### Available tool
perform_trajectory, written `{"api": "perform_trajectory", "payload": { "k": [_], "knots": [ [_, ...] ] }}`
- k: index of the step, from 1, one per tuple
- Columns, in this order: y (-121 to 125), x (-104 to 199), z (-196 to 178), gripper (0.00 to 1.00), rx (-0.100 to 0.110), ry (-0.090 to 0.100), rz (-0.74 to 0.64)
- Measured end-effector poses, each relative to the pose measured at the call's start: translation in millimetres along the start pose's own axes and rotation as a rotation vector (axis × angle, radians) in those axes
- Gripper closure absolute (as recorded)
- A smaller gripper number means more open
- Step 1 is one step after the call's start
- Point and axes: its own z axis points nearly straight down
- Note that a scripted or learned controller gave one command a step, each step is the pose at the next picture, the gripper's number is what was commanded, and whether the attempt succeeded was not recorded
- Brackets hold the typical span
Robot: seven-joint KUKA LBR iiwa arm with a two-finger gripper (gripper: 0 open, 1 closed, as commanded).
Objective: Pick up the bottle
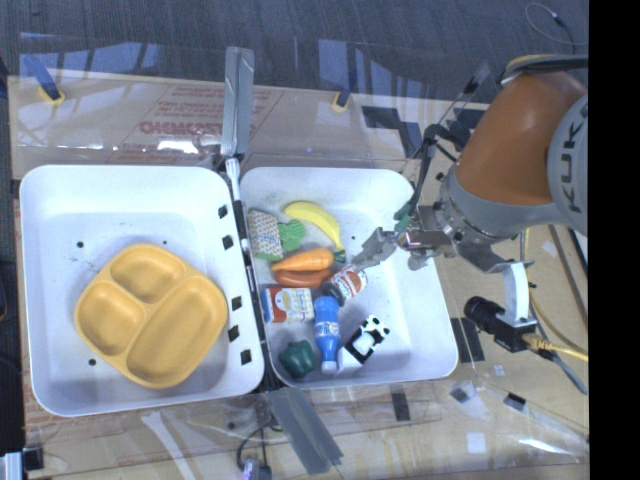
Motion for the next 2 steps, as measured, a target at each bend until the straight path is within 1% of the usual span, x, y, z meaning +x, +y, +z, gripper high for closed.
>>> {"api": "perform_trajectory", "payload": {
  "k": [1,2],
  "knots": [
    [1.7,31.2,114.6,0.00,0.002,0.001,0.106],
    [-17.0,35.9,186.8,0.00,0.000,0.002,0.021]
  ]
}}
